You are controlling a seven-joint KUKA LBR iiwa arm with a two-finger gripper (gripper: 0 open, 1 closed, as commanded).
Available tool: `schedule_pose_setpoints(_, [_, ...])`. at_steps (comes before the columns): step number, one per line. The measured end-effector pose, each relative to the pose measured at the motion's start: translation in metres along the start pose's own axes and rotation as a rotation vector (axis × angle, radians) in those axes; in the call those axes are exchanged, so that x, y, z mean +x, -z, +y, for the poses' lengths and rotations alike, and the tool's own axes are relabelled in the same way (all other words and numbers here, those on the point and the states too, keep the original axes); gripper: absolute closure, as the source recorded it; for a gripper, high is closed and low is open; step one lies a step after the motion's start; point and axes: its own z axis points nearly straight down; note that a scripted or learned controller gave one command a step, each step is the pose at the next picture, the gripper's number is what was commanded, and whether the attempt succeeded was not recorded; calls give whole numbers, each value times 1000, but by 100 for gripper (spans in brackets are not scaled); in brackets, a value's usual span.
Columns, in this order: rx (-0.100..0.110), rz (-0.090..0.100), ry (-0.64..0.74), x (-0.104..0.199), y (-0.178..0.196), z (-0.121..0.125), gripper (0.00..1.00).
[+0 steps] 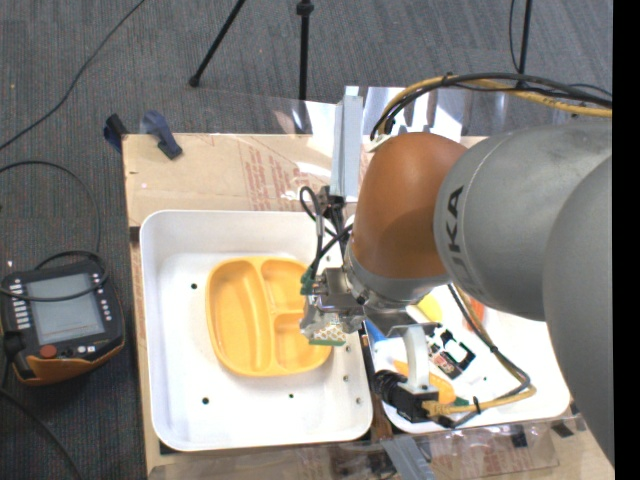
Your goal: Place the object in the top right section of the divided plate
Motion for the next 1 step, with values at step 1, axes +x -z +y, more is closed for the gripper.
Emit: schedule_pose_setpoints(1, [-1,0,361,5,16,-17,100])
